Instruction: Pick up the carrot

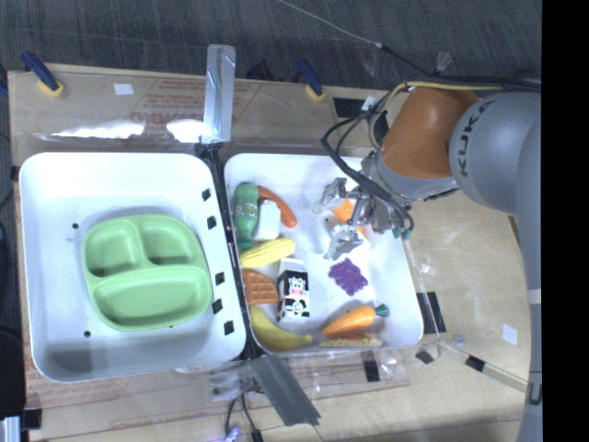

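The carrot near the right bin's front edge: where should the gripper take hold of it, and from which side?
Probably across the thick middle of the carrot, coming straight down. It lies flat and roughly lengthwise along the front wall of the right bin, green top toward the right, so the fingers should close across its width. The banana lies near its narrow end, leaving the middle freer.

Your grey arm with the orange band runs off the right edge, so its base is out of sight. Its wrist covers the right white bin's far right corner. A small orange item sits by the metal two-finger gripper; you can't tell what it is, or whether the fingers pinch it. The yellow banana partly hides behind the black-and-white cow carton. The bench's right side is cut off.
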You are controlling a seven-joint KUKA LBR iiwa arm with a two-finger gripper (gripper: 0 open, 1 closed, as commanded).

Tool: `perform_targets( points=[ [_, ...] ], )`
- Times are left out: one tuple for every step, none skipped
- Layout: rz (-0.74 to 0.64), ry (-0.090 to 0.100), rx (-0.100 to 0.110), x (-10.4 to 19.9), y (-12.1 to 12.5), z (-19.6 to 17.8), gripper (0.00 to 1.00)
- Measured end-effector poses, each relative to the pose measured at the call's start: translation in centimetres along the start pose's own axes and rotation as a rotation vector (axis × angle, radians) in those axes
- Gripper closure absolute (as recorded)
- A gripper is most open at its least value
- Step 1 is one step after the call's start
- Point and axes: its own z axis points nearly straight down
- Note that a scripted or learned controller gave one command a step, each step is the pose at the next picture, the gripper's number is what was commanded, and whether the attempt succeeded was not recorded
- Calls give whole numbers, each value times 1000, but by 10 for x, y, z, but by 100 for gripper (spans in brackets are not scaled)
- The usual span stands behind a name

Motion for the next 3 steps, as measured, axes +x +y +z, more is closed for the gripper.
perform_targets(
  points=[
    [-4,-11,4,-2,0,-11,100],
    [-4,-10,3,-2,0,-11,0],
    [-7,-23,8,-5,0,-22,100]
  ],
)
